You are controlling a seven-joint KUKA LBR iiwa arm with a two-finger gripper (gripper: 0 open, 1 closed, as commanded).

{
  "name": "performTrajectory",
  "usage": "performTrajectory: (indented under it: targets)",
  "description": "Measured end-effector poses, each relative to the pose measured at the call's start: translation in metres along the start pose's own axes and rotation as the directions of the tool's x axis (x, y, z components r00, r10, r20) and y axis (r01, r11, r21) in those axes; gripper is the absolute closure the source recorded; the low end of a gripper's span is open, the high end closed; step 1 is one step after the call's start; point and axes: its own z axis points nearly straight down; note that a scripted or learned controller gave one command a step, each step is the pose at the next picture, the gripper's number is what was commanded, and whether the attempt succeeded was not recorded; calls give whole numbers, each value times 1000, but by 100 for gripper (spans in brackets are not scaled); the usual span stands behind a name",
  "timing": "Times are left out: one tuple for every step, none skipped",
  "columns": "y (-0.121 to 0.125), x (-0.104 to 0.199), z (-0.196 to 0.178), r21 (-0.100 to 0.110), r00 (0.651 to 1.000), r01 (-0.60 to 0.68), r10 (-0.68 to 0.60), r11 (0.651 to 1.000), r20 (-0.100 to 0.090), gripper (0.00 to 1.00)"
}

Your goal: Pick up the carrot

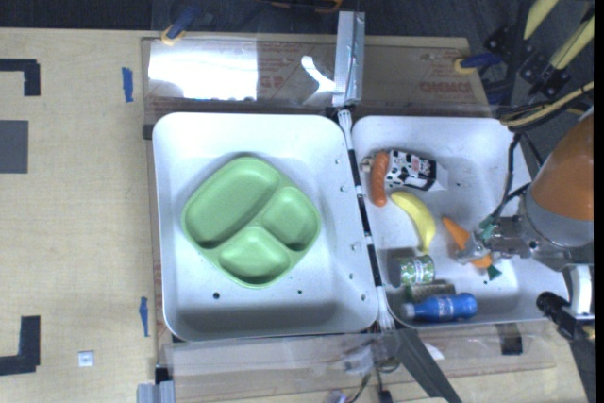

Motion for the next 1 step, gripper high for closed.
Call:
performTrajectory:
  targets:
    - [-5, 71, -115, 10, 997, 83, -83, 996, -1, 100]
